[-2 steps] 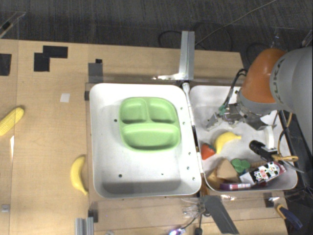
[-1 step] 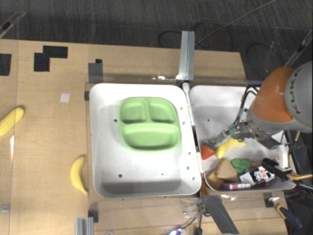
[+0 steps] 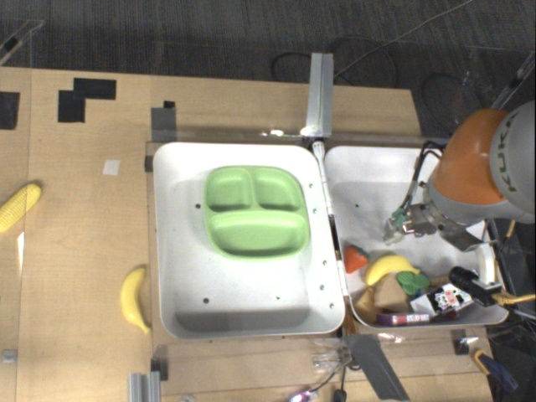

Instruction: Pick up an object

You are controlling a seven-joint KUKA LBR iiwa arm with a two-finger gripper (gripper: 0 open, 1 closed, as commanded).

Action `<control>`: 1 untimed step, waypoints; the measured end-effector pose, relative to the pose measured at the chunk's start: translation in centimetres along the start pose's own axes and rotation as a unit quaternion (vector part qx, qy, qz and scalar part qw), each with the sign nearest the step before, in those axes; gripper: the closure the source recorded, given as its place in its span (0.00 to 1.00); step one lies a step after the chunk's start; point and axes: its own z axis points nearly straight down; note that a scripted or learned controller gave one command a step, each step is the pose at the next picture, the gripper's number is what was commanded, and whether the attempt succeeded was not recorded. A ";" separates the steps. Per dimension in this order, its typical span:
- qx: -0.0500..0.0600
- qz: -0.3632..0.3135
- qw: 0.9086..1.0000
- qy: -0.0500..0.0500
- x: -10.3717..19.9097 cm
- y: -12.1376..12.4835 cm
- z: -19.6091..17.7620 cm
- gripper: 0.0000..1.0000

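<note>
Candidate pick objects sit heaped in the near corner of the right bin, all crowded together: yellow banana on top, curved, lying flat; small red-orange piece just left of the banana toward the bin's left wall. Green item and brown lump touch the banana's near side; black-and-white packet lies right of those, by the bin's near rim.
</note>
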 end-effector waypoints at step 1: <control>0.000 0.000 1.000 0.000 0.0 0.0 0.0 0.00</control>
